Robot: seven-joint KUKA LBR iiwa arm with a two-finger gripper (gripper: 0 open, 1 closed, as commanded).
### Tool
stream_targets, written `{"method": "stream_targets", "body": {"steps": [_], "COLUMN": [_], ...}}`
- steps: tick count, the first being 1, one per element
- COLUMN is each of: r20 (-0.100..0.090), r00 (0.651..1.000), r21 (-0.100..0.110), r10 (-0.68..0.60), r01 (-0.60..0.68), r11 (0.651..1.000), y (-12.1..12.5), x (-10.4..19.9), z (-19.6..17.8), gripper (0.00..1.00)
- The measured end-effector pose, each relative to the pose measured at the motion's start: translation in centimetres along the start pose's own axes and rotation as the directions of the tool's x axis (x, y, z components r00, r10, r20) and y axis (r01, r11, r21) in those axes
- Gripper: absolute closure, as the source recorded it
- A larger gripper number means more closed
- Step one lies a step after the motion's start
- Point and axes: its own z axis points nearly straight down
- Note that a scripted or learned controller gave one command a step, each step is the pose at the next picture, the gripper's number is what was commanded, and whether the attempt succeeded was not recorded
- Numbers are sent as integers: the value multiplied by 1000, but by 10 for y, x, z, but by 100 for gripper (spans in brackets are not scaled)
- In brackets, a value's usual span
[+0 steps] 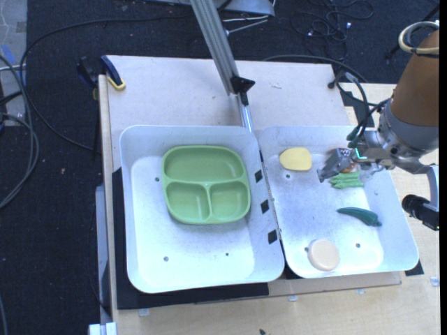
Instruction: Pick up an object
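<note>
The pale wooden surface is carrying two shallow white bins sitting side by side, edges touching around the middle. The left bin is lying toward 9 o'clock, the right bin toward 3 o'clock. A dark mat is peeking out from under the left bin at about 7 o'clock. Up at 10 o'clock, a blue and yellow clamp is gripping the surface's corner. A metal pole is slanting in from 12 o'clock, ending where the bins meet.
</note>
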Motion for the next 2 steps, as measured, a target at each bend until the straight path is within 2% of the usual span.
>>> {"method": "stream_targets", "body": {"steps": [1,2], "r20": [0,0], "r00": [1000,1000], "r21": [0,2], "r10": [0,2], "r01": [0,-2], "r11": [1000,1000], "y": [0,-4], "x": [0,-1], "z": [0,43], "gripper": [0,0]}}
